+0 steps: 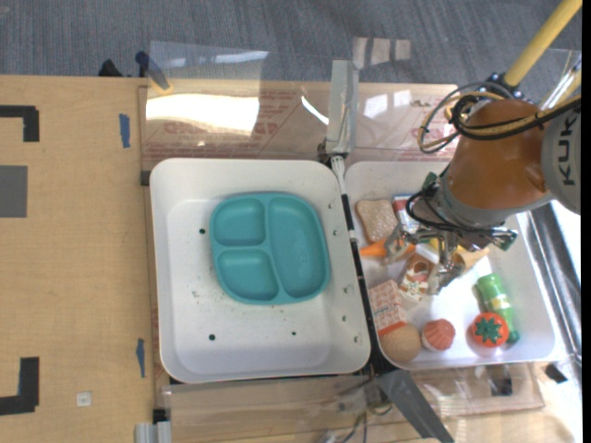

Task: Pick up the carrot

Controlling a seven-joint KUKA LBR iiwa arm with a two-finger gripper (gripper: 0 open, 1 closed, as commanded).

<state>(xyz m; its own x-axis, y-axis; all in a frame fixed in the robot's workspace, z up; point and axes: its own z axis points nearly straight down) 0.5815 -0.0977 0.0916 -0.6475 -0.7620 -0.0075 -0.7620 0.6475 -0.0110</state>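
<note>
The carrot (373,248) is a small orange piece lying at the left side of the right bin (536,340), just below a slice of bread (376,218). My gripper (427,252) hangs under the orange wrist, a little right of the carrot and over a small printed packet (418,277). Its fingers (403,243) stand open, with the left one close to the carrot's right end. I see nothing held between them.
Toy foods crowd the right bin: a pink wafer (383,303), a tan bun (400,341), a red-orange ball (439,334), a tomato (489,330) and a green piece (492,292). The left bin (175,275) holds a teal divided plate (271,247).
</note>
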